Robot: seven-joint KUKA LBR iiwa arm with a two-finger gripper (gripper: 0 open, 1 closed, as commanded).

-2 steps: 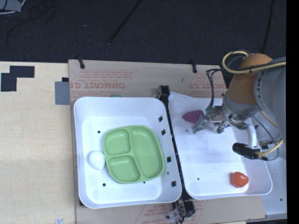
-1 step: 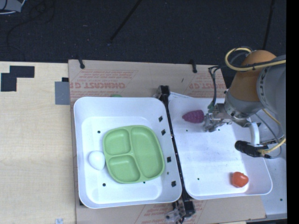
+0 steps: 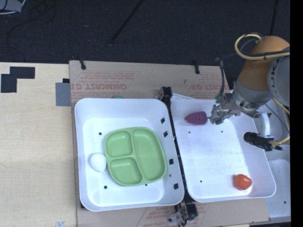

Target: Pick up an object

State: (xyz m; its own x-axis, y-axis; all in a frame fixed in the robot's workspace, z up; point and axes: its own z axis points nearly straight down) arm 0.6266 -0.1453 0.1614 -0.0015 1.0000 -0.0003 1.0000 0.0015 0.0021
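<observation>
Red object (image 3: 242, 181) near right bin's (image 3: 222, 195) front rim; gripper (image 3: 216, 116) beside purple object (image 3: 196, 118), jaws' state unclear.

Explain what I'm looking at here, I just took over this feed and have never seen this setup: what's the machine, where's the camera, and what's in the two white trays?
You are seeing one camera fixed above a bench, looking down at a slant. The grey machine with the orange band is a robot arm reaching in from the right. Its hand hangs over the far part of the right tray, close beside a purple object. From this angle I cannot tell whether the hand touches or holds it. A small red object lies near that tray's front right corner. The left tray holds a green divided plate with a white ball just to its left. Both trays rest on a cardboard sheet.
</observation>
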